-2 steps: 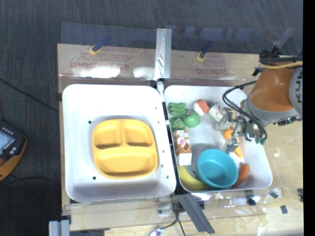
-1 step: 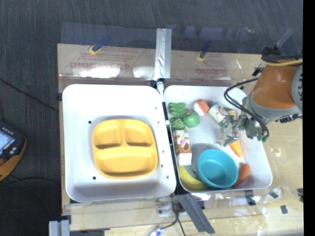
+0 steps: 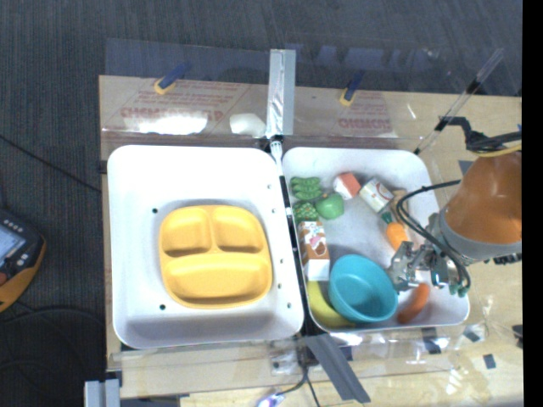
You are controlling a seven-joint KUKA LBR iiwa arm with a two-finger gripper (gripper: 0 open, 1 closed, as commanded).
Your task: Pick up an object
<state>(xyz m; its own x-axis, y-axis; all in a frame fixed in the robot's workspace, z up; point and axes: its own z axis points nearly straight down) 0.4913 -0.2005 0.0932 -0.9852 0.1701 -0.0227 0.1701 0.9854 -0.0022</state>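
Lying in the left shallow white bin (image 3: 136,227): yellow compartmented plastic tray (image 3: 215,254). Sitting in the right shallow white bin (image 3: 416,170): round blue plastic bowl (image 3: 361,289), near edge. Hovering just beside it: grey two-finger gripper (image 3: 417,271), jaw state impossible to tell. Lying just beneath: small orange carrot-shaped toy (image 3: 412,303).
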